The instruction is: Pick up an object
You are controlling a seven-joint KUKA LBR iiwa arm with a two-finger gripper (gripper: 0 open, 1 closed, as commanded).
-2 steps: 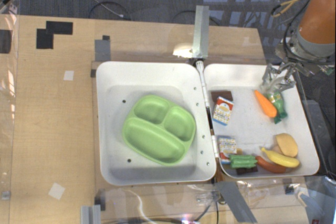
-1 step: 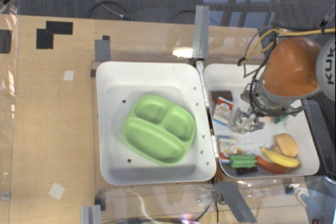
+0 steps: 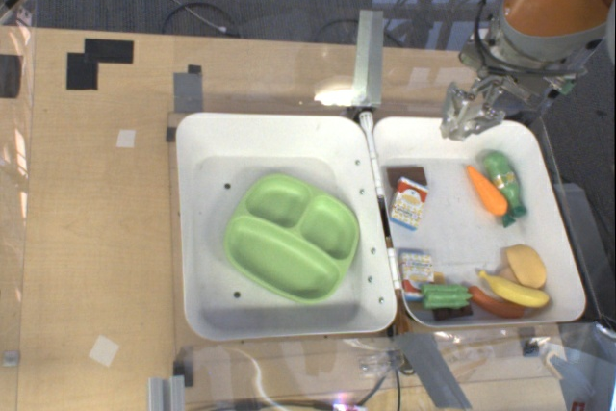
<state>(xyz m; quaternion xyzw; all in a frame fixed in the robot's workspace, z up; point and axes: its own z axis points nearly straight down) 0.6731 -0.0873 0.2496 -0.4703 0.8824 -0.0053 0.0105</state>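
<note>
Camera view: the gripper (image 3: 469,115) hovers at the right bin (image 3: 438,138)'s twelve o'clock rim, jaws apparently clenched on nothing. The carrot (image 3: 487,191) lies at its five o'clock, touching the green packet (image 3: 503,176); crowding risks a slipped grasp.

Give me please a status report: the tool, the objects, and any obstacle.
Tool above far edge of right bin, nothing between its fingers. Carrot nearest, against green packet. No obstacle over them.
</note>
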